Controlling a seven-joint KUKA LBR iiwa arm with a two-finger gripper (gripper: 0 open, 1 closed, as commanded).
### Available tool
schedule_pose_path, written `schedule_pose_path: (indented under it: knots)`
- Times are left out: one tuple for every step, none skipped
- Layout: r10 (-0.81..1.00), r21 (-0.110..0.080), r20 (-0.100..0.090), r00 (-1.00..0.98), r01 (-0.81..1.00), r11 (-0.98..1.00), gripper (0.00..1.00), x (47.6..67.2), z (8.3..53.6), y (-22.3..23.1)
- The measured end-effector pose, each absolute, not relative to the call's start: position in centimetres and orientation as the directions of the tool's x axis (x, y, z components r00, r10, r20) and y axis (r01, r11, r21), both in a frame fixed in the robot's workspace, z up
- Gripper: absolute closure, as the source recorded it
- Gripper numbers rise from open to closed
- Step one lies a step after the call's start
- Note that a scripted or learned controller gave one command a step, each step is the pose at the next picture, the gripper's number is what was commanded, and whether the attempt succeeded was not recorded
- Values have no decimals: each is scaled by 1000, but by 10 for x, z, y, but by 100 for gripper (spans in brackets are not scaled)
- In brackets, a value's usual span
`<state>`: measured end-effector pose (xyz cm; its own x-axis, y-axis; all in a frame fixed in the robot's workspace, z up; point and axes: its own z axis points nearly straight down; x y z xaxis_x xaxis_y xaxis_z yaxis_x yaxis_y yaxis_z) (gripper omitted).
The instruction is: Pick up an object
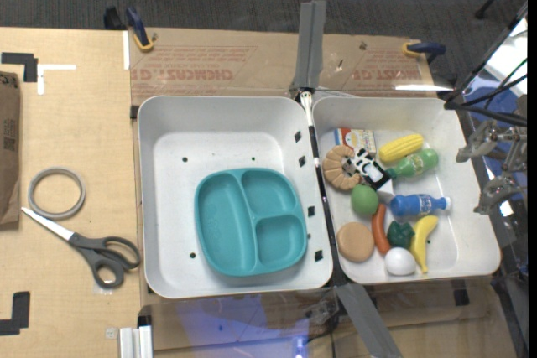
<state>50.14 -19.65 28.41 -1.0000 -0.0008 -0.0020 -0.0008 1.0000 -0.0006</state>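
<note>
Dark carpet is framing a cardboard-topped table (75, 138) carrying two white bins. Left bin (168, 130) is holding a teal divided tray (250, 222), seemingly waiting as a drop spot. Right bin (470, 247) is crowding toy foods together near its middle: corn (400, 148), blue bottle (417, 204), banana (424, 239), green ball (364, 200), white egg (400, 262), each hemming in its neighbours. At the right edge, whether the jaws are released or clenched is impossible to tell. Scissors (88, 246) and tape roll (56, 191) are lying far left.
</note>
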Motion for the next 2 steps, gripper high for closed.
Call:
schedule_pose_path:
  knots:
    - [-205, 0, -1, -979, -205, 979, 0, 503, 165, -163]
    - [-218, -1, -2, -976, -218, 976, 0, 484, 92, -137]
